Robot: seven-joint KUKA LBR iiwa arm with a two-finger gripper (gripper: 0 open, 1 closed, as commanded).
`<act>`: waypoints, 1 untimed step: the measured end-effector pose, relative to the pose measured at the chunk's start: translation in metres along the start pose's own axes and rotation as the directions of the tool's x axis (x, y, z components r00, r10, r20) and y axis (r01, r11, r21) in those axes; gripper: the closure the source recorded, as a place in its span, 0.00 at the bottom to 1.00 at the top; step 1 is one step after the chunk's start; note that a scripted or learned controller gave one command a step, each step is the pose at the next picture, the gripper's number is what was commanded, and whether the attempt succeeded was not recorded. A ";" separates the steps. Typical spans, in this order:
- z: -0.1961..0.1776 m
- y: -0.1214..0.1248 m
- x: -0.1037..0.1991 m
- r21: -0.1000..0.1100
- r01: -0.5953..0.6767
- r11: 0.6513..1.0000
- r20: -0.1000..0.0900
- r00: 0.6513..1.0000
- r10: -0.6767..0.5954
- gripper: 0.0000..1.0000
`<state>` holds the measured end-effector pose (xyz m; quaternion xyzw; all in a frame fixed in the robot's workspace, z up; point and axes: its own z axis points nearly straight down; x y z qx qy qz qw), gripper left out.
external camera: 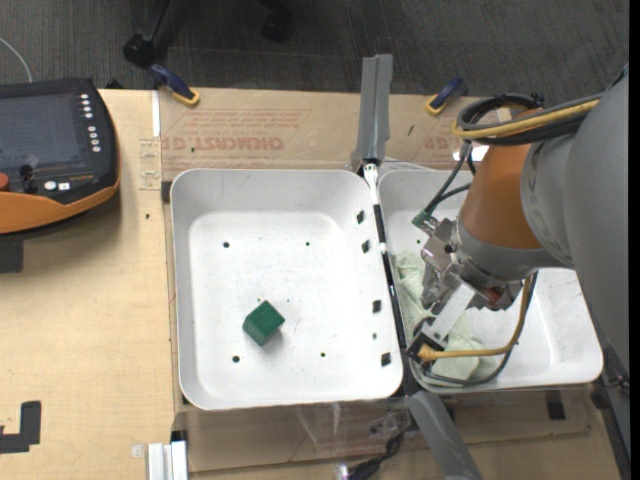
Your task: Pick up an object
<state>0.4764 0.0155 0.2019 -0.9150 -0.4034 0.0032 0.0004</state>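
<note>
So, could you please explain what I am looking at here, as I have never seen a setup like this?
This is a single camera fixed above a workbench, looking down at a slant. The big grey shape with the orange band on the right is a robot arm; its gripper reaches down into the right bin. Its job is to pick up an object. Two shallow white bins sit side by side. The left bin holds a small green block. In the right bin, under the gripper, lies a pale crumpled cloth. The gripper is low over that cloth, but I cannot tell from here whether it is gripping anything. At the far left of the bench rests an orange-edged control tablet.
</note>
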 end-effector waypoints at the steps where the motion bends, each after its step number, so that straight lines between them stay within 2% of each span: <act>1: 0.000 0.000 0.000 0.000 0.001 1.000 0.000 1.000 -0.001 0.00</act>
